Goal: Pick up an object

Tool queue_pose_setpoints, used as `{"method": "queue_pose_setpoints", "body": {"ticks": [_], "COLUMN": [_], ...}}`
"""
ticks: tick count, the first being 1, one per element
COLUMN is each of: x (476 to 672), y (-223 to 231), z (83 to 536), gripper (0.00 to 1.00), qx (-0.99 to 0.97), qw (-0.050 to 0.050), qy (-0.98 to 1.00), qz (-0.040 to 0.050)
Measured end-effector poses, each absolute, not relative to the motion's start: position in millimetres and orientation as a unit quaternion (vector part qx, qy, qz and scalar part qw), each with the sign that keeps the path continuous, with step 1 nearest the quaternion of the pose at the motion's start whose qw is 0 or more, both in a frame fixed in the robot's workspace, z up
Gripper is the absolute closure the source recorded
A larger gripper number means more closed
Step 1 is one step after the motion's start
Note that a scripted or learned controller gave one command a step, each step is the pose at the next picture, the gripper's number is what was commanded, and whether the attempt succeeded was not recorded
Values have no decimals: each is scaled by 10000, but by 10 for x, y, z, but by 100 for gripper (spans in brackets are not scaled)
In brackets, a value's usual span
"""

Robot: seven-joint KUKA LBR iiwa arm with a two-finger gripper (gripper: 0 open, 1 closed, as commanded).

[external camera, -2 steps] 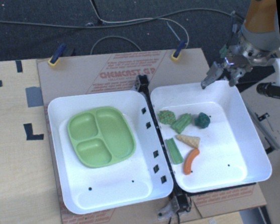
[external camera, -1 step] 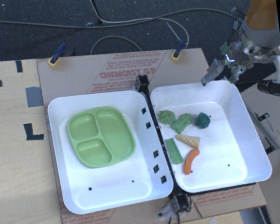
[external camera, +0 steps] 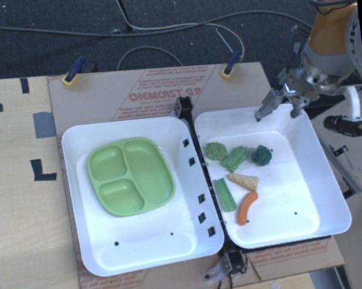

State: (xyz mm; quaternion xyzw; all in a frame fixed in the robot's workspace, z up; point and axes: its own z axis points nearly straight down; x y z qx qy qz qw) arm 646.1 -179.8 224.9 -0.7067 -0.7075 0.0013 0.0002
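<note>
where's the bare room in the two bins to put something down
Left bin: a bare strip along the near edge, below the green plate. Right bin: bare floor on its right half, past the dark green piece and below the gripper. Crowded: its left side, where the carrot, green stick and other pieces cluster.

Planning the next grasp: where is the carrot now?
The carrot lies in the right bin, low in the food cluster, just below the cone and right of the green stick.
</note>
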Motion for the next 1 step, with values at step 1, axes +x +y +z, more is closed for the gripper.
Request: {"method": "queue_pose_setpoints", "body": {"ticks": [1], "x": [6398], "y": [-1710], "z": [1714], "gripper": [0], "qx": [-7067], "qw": [10], "qy": [-7075], "qz": [15]}}
